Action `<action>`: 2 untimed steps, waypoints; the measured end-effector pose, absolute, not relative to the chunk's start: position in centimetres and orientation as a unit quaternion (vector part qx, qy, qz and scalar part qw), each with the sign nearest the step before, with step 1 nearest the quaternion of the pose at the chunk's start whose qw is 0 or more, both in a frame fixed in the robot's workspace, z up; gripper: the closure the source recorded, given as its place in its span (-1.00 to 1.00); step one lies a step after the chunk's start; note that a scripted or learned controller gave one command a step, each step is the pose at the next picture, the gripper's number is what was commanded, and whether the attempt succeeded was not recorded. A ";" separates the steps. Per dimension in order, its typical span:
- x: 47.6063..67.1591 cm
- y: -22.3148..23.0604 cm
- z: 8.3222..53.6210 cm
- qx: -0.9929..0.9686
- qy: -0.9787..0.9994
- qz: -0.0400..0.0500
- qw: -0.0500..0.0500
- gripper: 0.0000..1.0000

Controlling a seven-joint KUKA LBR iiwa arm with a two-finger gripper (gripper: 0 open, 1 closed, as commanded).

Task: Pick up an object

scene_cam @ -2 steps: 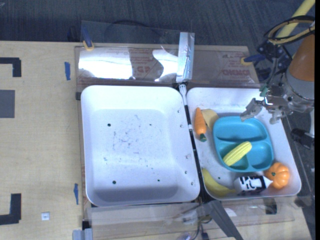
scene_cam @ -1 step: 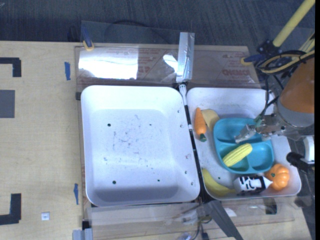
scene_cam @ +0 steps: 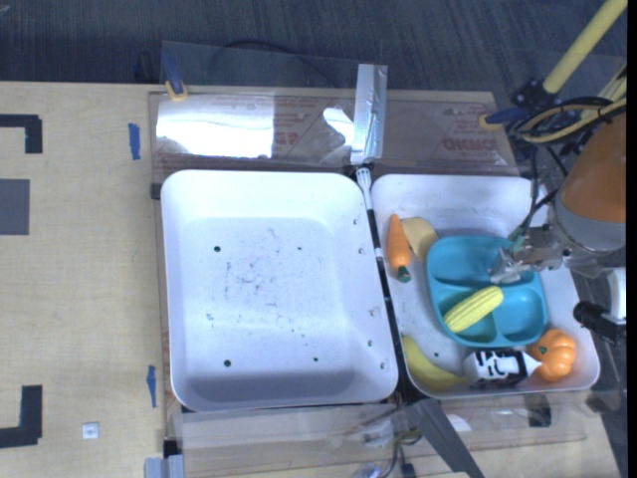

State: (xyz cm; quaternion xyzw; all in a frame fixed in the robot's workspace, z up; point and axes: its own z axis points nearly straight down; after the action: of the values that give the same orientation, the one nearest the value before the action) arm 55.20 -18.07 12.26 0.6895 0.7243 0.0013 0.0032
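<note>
Along the near edge of the right bin [scene_cam: 468,189] lie a yellow banana [scene_cam: 430,364], a black-and-white item [scene_cam: 498,364] and, in the near right corner, an orange pumpkin [scene_cam: 554,355]. Farther in, a corn cob [scene_cam: 473,308] rests in the blue divided tray [scene_cam: 518,317]. The claw [scene_cam: 515,264] hovers at the tray's far rim; how it is set cannot be told. This looks like the approach step: next it must descend onto one object. A carrot [scene_cam: 398,248] lies at the bin's left wall. Red print on the far cardboard [scene_cam: 468,132] is unreadable.

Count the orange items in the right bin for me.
2: a carrot against the bin's left wall, beside the blue tray, and a small pumpkin near the front right corner. The tray may hide others.
</note>
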 end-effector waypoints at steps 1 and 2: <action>65.9 -18.3 25.2 0.678 0.735 0.002 0.004 1.00; 66.7 -14.8 24.2 0.726 0.688 -0.001 0.000 1.00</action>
State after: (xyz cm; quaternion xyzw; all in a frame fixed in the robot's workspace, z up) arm 66.73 -14.82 24.21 0.7257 0.6880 -0.0012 -0.0005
